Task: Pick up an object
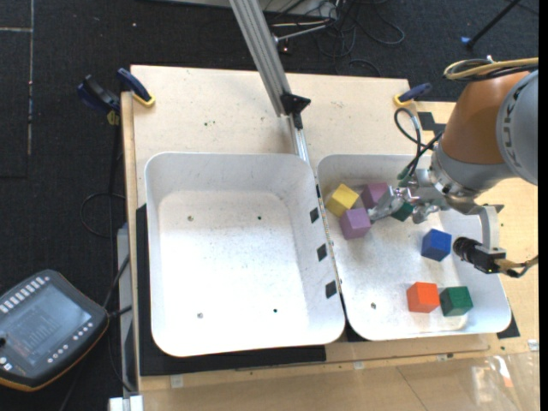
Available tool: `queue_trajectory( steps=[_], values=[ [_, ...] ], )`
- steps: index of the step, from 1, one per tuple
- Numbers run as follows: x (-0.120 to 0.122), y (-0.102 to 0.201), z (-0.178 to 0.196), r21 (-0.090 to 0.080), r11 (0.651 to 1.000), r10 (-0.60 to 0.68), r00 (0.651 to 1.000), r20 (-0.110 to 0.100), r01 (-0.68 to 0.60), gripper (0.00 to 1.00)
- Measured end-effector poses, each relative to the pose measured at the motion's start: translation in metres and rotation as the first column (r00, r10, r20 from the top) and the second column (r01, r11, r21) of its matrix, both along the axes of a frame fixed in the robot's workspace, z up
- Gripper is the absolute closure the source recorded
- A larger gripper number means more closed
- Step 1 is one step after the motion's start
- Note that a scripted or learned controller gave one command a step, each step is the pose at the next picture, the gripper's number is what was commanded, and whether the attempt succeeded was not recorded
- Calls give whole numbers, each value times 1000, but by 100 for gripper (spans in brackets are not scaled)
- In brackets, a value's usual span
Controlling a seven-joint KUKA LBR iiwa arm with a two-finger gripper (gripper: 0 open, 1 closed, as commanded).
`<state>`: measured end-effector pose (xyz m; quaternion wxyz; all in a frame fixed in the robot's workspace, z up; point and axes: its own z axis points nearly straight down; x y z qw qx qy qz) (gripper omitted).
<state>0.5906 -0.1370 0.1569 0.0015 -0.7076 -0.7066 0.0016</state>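
- gripper (396, 204) low in right bin (377, 319), among the cubes; can't tell its grip state
- beside it: purple cube (356, 222), mauve cube (374, 195), yellow cube (342, 199)
- apart: blue cube (436, 245); orange cube (422, 297) and green cube (456, 300) touching
- left bin (171, 174) alongside

Two bins sit side by side on my desk (214, 110). In the right bin (377, 315), three blocks (353, 210) cluster at the back left, just beside my claw (401, 202); another block (436, 245) lies mid-right, and two touching blocks (439, 299) sit front right.
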Motion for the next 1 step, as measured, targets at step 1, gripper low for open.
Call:
queue_trajectory(
  steps=[1],
  values=[
    [8, 1, -37, -4, 1000, 3, 1000, 23, -3, 0]
  ],
)
